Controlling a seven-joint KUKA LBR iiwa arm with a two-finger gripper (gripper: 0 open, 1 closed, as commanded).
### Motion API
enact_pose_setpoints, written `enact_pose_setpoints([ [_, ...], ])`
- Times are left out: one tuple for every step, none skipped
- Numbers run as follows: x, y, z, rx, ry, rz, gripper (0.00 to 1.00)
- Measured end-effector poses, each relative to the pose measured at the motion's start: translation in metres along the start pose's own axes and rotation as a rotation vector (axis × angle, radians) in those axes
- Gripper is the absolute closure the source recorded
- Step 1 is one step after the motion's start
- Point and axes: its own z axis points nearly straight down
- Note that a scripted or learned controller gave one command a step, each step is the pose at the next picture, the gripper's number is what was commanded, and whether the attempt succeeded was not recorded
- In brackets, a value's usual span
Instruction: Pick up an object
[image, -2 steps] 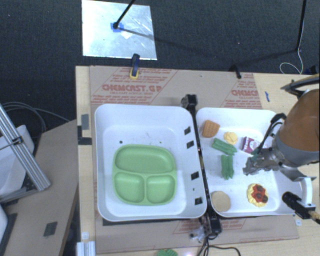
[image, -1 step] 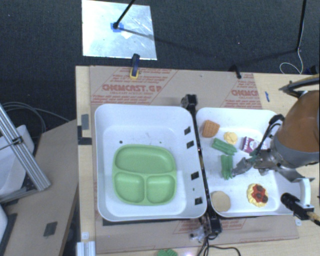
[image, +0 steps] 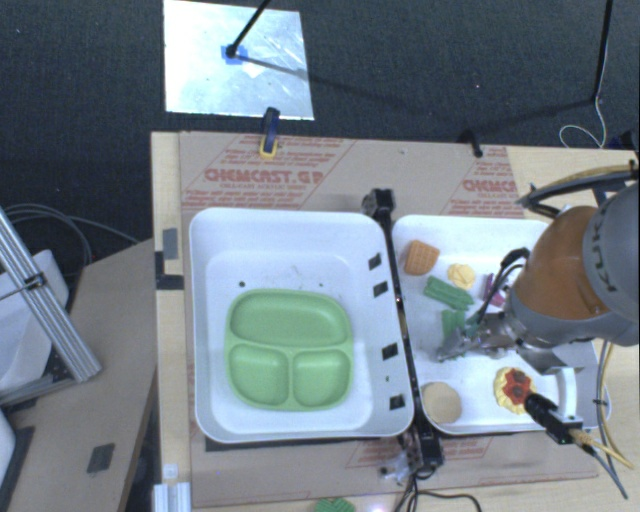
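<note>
**Operator:** Where's the pincer?

**Observer:** You'll find the pincer (image: 450, 347) low in the right bin (image: 415, 234), toward that bin's left half, at the end of the grey arm (image: 575, 275) with its orange band. Its metal tips sit right at the lower end of a green piece (image: 452, 323), which lies just under a second, longer green block (image: 445, 292). I can't tell you whether it's spread or closed, or whether it has that green piece in its grip; the tips blur into the toy there.

**Operator:** What else is near it?

**Observer:** Below the tips, at the bin's near-left corner, you have a round tan biscuit-like item (image: 441, 402). To the right of that, partly under the arm, lies a yellow item with a red top (image: 513, 388). Above the green blocks sit an orange ridged piece (image: 421, 257) and a small pale yellow piece (image: 461, 274), apart from each other.

**Operator:** And the other bin?

**Observer:** The left bin (image: 210, 300) holds a light green divided plate (image: 290, 348), lying flat, well apart from the pincer. A black divider (image: 398, 320) runs between the two bins.
</note>
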Motion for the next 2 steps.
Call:
enact_pose_setpoints([
  [0.044, 0.093, -0.154, -0.024, -0.001, -0.011, 0.00],
  [0.023, 0.034, -0.084, 0.008, 0.002, 0.003, 0.00],
])
